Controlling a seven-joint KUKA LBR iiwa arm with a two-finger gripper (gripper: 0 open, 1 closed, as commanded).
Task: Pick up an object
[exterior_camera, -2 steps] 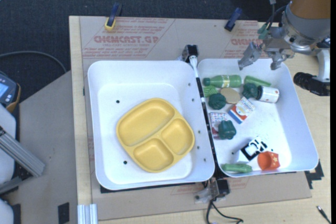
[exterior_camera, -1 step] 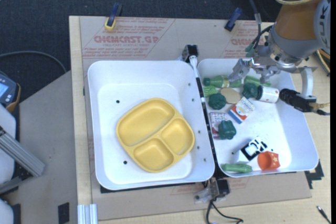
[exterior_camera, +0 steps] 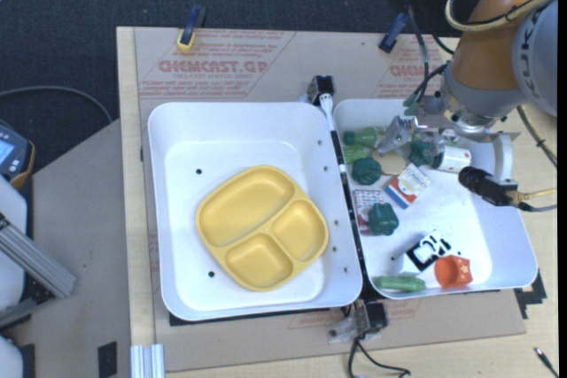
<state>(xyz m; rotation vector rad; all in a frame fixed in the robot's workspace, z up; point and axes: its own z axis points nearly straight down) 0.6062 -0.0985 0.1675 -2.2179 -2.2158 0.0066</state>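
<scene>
Green pea pod (exterior_camera: 399,283) at near rim, well apart from pincer (exterior_camera: 409,137), grip state unclear

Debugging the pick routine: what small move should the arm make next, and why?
Probably a short straight descent. The hand sits low over the back of the right bin, right by the green pieces, and nothing shows between its fingers yet. Whether the fingers are open can't be made out.

"CHEMCAST GP" in red on bench board (exterior_camera: 221,66)
</scene>
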